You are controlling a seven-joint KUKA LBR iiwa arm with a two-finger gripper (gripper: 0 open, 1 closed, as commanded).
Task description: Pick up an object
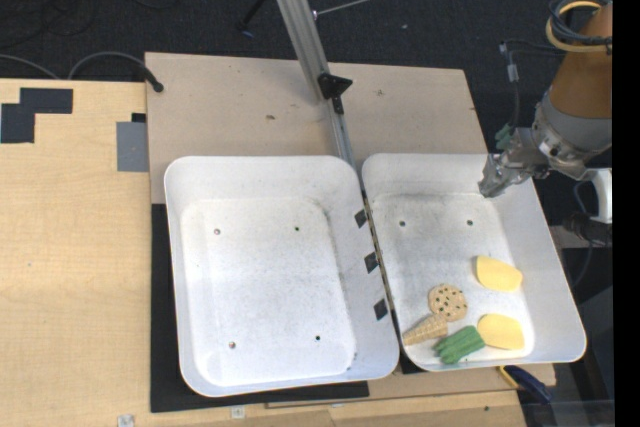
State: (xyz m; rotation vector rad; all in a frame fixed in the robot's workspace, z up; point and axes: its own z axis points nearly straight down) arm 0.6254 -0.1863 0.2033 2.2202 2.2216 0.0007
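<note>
The gripper [494, 181], whose opening I cannot tell, hangs at the right bin's [560, 260] far edge, and the nearest object, a yellow piece [497, 274], lies toward the camera from it.

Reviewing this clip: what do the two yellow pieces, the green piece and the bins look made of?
The upper yellow piece and lower yellow piece look like smooth moulded plastic or foam: even colour, rounded edges. The green piece looks like similar toy plastic, slightly lumpy. The right bin and left bin seem to be matte white plastic, scuffed grey on their floors. None of this is certain from this view.
</note>
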